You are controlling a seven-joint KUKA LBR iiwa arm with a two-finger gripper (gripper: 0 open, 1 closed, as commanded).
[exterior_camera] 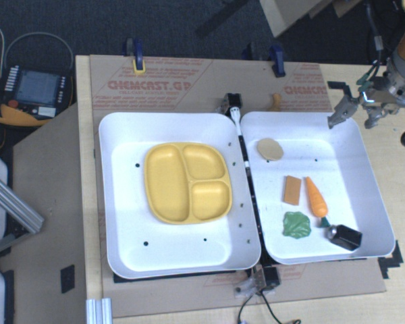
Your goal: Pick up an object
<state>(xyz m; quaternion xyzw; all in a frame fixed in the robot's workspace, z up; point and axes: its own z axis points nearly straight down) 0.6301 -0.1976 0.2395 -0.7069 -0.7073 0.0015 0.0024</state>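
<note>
My gripper (356, 113) hangs over the far right corner of the right bin (364, 155), fingers spread apart with nothing between them: one finger (340, 114) reaches down toward the bin's far rim, the other sits just right of it. Down inside that bin, nearest my fingers, lies a round tan cookie-like disc (270, 149) close to the far wall on the left side. Nearer the camera from the disc is a small tan rectangular cracker (292, 190), and just beside it on the right a toy carrot (316, 197) lies slanted, apart from the cracker. Below the cracker sits a green leafy piece (296, 225), and to its right, at the carrot's near tip, a small black object (344, 236) rests against the bin's near edge. Left of the right bin, touching it along the middle seam, is the left bin (121, 201), holding a yellow divided plate (187, 181) with three compartments. Both bins rest on a cardboard sheet (182, 79) with red lettering, clipped at its far edge by two blue clamps (138, 54).
</note>
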